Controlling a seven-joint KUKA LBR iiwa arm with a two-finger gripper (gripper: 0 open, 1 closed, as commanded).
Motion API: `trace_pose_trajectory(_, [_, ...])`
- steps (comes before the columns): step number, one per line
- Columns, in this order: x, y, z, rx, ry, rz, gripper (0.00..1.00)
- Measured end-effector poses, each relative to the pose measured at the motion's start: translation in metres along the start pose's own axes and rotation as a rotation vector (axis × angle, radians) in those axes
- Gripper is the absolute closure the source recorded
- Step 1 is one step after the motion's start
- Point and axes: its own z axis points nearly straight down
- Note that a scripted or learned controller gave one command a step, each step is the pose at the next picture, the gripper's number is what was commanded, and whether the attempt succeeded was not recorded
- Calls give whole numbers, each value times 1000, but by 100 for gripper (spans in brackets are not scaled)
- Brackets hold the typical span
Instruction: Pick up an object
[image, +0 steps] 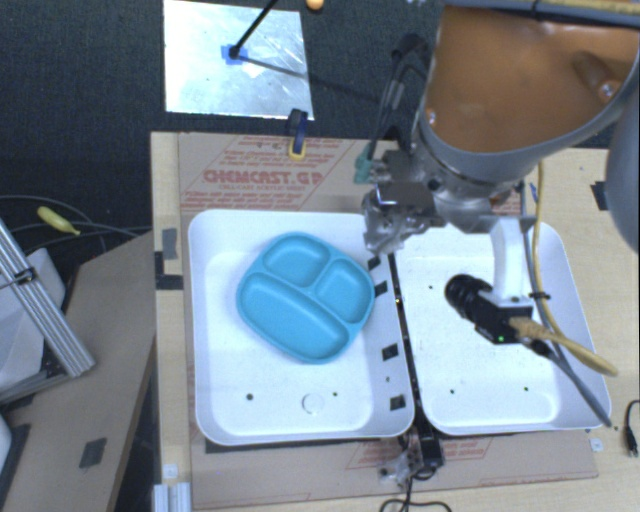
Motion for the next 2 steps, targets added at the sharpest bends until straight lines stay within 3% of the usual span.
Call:
trace_pose_trajectory(1, [0, 0, 0, 1, 0, 0, 0])
trace_pose_trajectory(2, [64, -1, 25, 7, -1, -3, 0])
